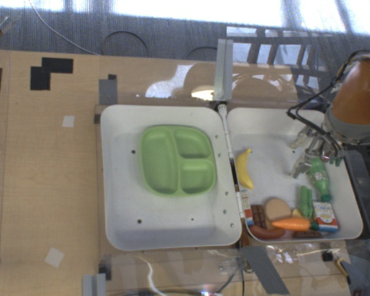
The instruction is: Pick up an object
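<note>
Green bottle (319, 180) lies in the right bin (268, 134), just under the gripper (313, 156); whether its fingers grip it, one cannot tell.

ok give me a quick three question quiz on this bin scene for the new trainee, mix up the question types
1. True or false: the green divided plate lies in the left bin.
2. Multiple choice: which item lies nearest the wall between the two bins? A) the banana B) the carrot C) the green bottle
3. Short answer: over which bin is the gripper, and which item is closest to it?

Key:
1. True.
2. A, the banana lies at the left side of the right bin.
3. Over the right bin, right next to the green bottle; whether it grips the bottle cannot be told.
</note>
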